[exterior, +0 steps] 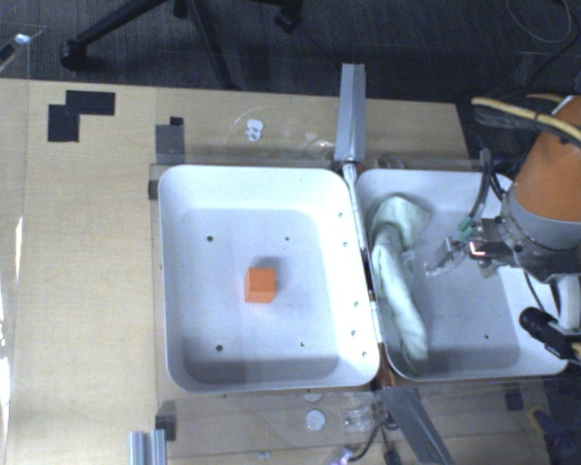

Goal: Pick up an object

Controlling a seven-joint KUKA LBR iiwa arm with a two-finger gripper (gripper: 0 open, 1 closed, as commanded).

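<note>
An orange cube (pixel 260 285) lies near the middle of the left bin (pixel 189 356). A pale, crumpled cloth (pixel 397 274) stretches along the left wall of the right bin (pixel 484 361), from its back down to its front. My gripper (pixel 445 257) hangs over the right bin, just right of the cloth's upper part, reaching in from the grey arm with its orange band (pixel 562 172). Nothing shows as held in it.
A grey metal post (pixel 351 114) stands behind the seam between the bins. Black tape marks (pixel 77 112) sit on the wooden bench at the back left. Cables and black fittings (pixel 547 329) crowd the right bin's right edge.
</note>
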